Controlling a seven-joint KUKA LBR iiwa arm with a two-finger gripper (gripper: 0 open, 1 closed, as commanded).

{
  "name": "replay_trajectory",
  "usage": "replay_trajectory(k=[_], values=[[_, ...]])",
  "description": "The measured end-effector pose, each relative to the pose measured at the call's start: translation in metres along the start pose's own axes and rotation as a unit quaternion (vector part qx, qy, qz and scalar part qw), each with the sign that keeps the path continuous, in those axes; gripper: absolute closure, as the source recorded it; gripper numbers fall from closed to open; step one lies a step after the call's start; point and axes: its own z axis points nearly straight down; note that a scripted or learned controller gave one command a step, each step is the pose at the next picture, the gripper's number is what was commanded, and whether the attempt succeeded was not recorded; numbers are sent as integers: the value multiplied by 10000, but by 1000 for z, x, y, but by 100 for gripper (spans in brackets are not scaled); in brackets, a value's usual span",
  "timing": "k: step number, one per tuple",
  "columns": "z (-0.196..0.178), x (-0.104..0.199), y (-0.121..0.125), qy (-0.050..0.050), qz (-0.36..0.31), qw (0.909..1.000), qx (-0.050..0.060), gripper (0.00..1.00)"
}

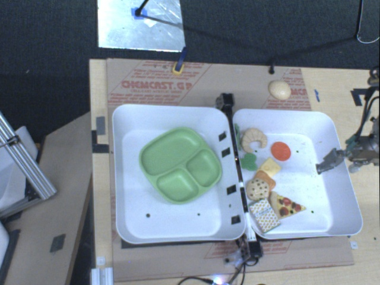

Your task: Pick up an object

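The right bin (332,212) holds several toy foods along its left side. A croissant (255,138) lies at the top, with an orange-red round slice (281,151) to its right and a green piece (248,160) below it. Further down are a yellow cheese wedge (270,167), a brown cookie (257,189), a pizza slice (286,206) and a checked cracker (265,215). My gripper (328,161) reaches in over the bin's right side, well right of the foods, with nothing seen in it.
The left bin (127,218) bears a green divided plate (180,164). A pale egg-shaped object (279,89) sits on the bench behind the right bin. Black clips (231,190) line the ridge where the bins meet. A silver sheet (140,16) lies beyond the bench.
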Motion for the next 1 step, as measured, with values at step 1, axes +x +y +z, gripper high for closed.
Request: replay_trajectory(k=[1], values=[[-6, 1, 2, -16, -21, 10000, -58, 0]])
